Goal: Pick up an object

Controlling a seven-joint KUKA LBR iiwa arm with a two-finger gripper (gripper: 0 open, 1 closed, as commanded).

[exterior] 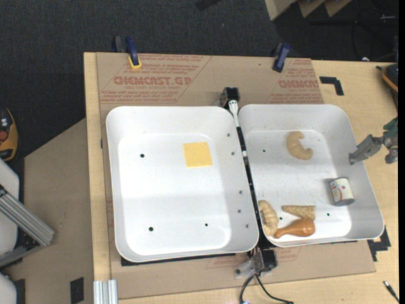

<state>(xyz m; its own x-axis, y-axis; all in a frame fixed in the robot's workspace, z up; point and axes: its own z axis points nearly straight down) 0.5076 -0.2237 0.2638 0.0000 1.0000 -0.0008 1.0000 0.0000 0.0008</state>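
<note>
The claw (pixel 367 149), its opening impossible to tell, hovers at the right bin's (pixel 304 116) edge; the nearby can (pixel 342 191) suits a centred, vertical grasp.

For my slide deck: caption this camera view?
Gripper at right bin's edge; croissant, can, drumstick inside; cheese slice in left bin.

A single fixed camera looks down at a slant on the bench (pixel 190 75). Both white bins (pixel 171 233) fit in frame, seen from moderately far above.
</note>
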